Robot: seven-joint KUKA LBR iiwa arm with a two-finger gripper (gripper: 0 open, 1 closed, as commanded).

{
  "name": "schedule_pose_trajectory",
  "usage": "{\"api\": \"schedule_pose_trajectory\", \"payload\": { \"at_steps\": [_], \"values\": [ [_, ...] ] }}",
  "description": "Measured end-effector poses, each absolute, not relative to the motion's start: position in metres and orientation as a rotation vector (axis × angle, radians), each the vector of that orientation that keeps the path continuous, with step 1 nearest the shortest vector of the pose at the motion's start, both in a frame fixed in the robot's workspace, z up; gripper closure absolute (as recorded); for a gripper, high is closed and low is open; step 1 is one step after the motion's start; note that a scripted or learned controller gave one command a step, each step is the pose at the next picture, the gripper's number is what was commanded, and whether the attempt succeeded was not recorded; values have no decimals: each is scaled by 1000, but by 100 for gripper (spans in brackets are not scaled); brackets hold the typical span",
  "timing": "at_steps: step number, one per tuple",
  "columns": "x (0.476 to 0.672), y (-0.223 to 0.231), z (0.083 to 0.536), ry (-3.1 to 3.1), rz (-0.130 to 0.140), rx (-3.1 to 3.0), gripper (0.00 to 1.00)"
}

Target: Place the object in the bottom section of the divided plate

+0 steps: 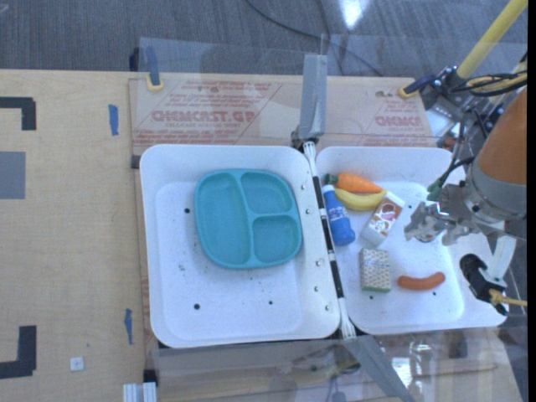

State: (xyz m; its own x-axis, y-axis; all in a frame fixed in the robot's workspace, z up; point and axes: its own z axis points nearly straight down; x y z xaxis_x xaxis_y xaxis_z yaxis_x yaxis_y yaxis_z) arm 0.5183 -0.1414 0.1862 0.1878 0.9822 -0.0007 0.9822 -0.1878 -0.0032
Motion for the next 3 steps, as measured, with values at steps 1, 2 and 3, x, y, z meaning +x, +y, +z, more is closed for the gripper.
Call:
{"api": "schedule_pose_trajectory", "payload": {
  "at_steps": [1,2,3],
  "values": [
    [498,-41,183,-2125,5,-2308,100],
    [532,27,194,-2318,2,-2119,100],
    [532,27,194,-2318,2,-2119,0]
  ]
}}
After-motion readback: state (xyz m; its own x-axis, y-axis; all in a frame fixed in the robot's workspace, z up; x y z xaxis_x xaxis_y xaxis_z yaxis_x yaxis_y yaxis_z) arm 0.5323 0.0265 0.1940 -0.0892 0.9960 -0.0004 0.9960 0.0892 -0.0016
